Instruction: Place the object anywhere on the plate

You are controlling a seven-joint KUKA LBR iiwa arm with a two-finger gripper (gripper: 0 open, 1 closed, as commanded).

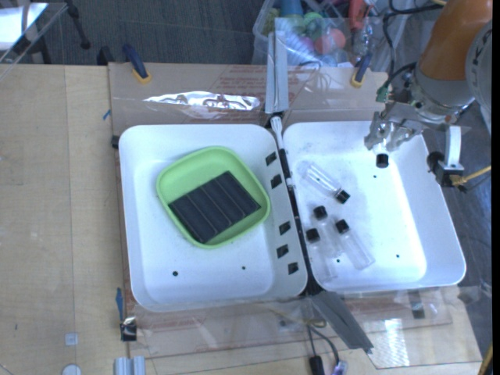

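— What is getting cut off?
— The arm [457, 30], running off at two o'clock.
— And the gripper [388, 137]?
— Its fingers are blurring together; the clear vials [324, 182] are fading against the right bin [437, 233].

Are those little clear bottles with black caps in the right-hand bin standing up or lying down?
Lying down. The clear black-capped vials show their long sides flat on the floor of the right white bin, not their caps from above.

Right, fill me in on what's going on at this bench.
A robot arm reaches in over the right bin, its tool above the bin's far side. Small clear vials with black caps lie in that bin, untouched. The green plate in the left bin holds only a dark ribbed slab. Nothing has been moved to the plate yet.
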